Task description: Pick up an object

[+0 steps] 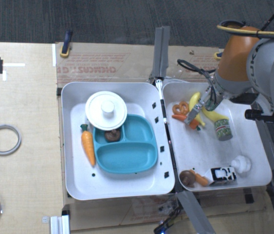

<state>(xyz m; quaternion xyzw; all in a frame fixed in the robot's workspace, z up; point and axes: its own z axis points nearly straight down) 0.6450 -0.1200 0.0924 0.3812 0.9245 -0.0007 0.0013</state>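
the arm [253, 57] reaches into the right bin [253, 169] from the right, and its gripper [193, 117] hangs low over a small cluster of toy food near the bin's upper left part. how far apart the gripper's tips are cannot be made out at this angle, and no object is clearly seen clamped between them. just beside the tips, on the far side, lies a banana [201, 107], partly hidden by the gripper body. to their left, close by, sits an orange pretzel [179, 109]. a small orange and purple piece lies right under or against the tips; which one it is cannot be told. to the right of the tips, a little apart, a green patterned can [222, 129] lies on its side. well toward the near edge of the bin are a brown and orange toy [191, 178], a black and white toy car [223, 175] and a white lump [241, 163]. well to the left, in the other bin [73, 145], a blue divided tray [127, 147] carries a white lid [106, 110], with a carrot [88, 144] alongside it.
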